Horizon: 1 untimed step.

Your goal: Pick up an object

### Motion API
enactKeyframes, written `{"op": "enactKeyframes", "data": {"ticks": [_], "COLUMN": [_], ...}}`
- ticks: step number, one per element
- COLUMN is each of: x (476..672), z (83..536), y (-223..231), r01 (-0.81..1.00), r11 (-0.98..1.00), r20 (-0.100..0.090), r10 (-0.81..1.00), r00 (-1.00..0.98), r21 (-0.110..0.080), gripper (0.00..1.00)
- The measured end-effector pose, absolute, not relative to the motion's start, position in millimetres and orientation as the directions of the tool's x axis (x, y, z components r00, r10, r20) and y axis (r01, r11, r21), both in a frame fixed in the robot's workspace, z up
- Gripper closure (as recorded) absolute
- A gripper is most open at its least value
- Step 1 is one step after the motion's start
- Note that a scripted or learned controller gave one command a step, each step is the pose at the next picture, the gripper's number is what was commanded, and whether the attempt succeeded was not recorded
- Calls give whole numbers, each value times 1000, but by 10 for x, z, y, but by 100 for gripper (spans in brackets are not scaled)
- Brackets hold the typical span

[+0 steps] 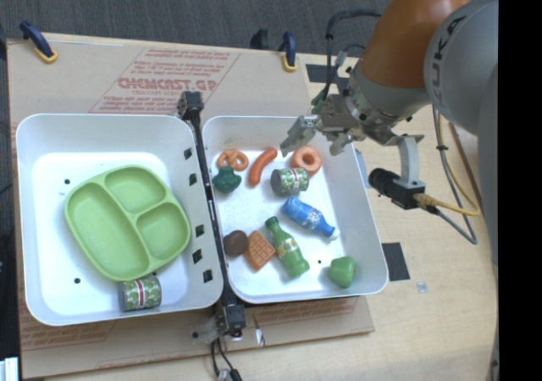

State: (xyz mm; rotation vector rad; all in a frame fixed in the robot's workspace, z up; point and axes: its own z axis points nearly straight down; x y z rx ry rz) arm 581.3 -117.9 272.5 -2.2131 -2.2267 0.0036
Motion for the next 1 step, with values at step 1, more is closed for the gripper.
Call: {"op": "enactKeyframes", "data": {"ticks": [1], "x": [5237], "z": [2084], "y": [-836], "r01": [1000], "r11": [7], "r20": [0], "r10": [1000], "r00": [-7], "r21": [-5], "gripper": [0]}}
